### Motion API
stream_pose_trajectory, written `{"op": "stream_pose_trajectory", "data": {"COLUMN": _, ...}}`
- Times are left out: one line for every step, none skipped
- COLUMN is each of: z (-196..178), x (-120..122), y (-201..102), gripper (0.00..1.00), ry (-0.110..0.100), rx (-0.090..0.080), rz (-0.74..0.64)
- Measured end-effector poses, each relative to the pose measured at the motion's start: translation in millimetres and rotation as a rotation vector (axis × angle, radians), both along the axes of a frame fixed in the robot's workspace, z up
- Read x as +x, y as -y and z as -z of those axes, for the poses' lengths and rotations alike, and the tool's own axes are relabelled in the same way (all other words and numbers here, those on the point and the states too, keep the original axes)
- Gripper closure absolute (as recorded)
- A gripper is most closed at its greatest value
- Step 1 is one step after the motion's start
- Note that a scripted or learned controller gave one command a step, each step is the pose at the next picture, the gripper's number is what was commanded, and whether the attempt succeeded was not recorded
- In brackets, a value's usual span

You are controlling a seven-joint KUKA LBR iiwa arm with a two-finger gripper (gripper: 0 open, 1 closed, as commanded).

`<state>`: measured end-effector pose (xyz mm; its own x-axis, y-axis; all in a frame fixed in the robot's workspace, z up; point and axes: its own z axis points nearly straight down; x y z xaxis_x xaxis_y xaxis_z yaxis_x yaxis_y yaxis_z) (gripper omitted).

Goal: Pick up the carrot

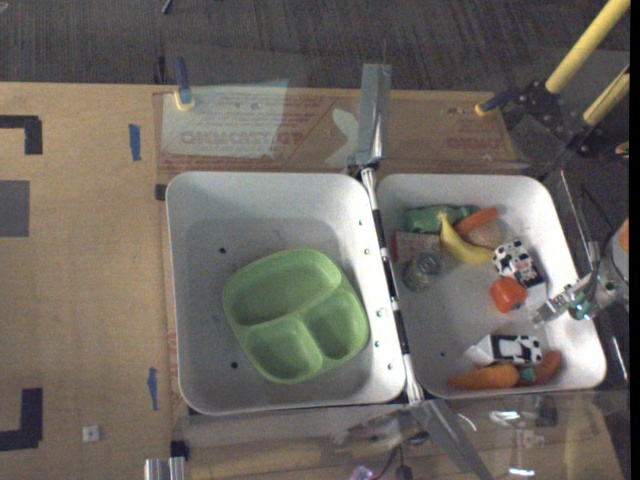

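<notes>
An orange carrot lies along the front wall of the right bin, beside a shorter red-orange piece. A second orange, carrot-like piece rests at the back of that bin, next to a banana. My gripper hangs low over the bin's right side, about a hand's width above and to the right of the front carrot and not touching it. It is small and partly cut off at the frame's edge.
The right bin also holds a red-orange block, two cow-patterned items, a silver can, a brown packet and a green pack. A green divided plate sits in the left bin.
</notes>
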<state>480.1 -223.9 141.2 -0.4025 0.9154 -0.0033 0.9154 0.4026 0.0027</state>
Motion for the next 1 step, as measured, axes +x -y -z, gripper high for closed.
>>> {"op": "stream_pose_trajectory", "data": {"z": -10.2, "x": 1.0, "y": 0.7, "gripper": 1.00, "ry": 0.004, "rx": -0.002, "rz": 0.002}}
